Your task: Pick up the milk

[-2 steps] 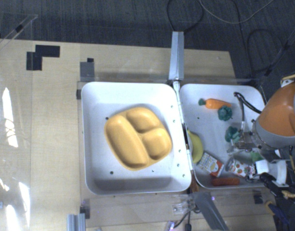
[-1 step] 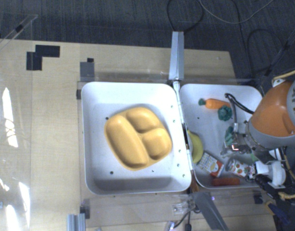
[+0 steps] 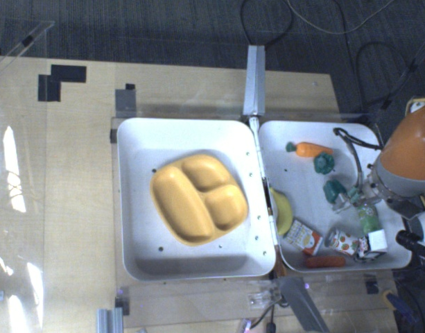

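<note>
Left bin [image 3: 129,186]: I see a shallow white tray holding a large yellow bread loaf [image 3: 197,198], lumpy and three-lobed, lying across its middle.

Right bin [image 3: 274,137]: I see a matching tray touching the left one, crowded with small items.

Milk [image 3: 342,241]: a small white carton with red and green print, lying on its side near the right bin's near edge, towards its right.

Beside the milk: a second small carton [image 3: 304,236] lies to its left, a thin red item [image 3: 324,261] sits just nearer against the bin wall, and a small dark and white object [image 3: 373,245] rests at its right.

Other contents: an orange carrot [image 3: 310,149] with a green top at the far side, a teal piece [image 3: 333,188] mid-bin, and a yellow-green fruit [image 3: 283,212] against the left wall.

Arm [image 3: 406,158]: I see its orange band and grey wrist entering from the right.

Gripper [image 3: 358,198]: it hangs over the right bin's middle, farther than the milk and apart from it; I cannot tell how it is set.
</note>
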Motion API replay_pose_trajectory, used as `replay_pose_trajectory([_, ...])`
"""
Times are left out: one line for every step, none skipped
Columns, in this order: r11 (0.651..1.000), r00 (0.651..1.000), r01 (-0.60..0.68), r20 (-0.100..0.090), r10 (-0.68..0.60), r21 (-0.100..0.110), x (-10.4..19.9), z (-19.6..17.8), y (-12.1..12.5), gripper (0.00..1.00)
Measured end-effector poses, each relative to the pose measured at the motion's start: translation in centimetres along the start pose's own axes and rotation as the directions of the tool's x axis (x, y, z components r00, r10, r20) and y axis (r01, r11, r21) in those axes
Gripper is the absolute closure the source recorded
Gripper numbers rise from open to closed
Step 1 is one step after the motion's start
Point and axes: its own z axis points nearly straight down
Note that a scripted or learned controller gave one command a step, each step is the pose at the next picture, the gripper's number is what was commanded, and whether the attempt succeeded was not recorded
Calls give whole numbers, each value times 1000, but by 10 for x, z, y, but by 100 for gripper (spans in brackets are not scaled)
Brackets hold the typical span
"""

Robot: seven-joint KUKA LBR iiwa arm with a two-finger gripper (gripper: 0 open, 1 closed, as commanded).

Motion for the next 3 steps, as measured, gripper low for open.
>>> replay_pose_trajectory([999,999,-42,-3,42,6,-2,3,107,100])
replay_pose_trajectory([1000,1000,27,-2,-27,2,11,1,61,100])
replay_pose_trajectory([1000,1000,4,-1,-4,3,-32,3,95,100])
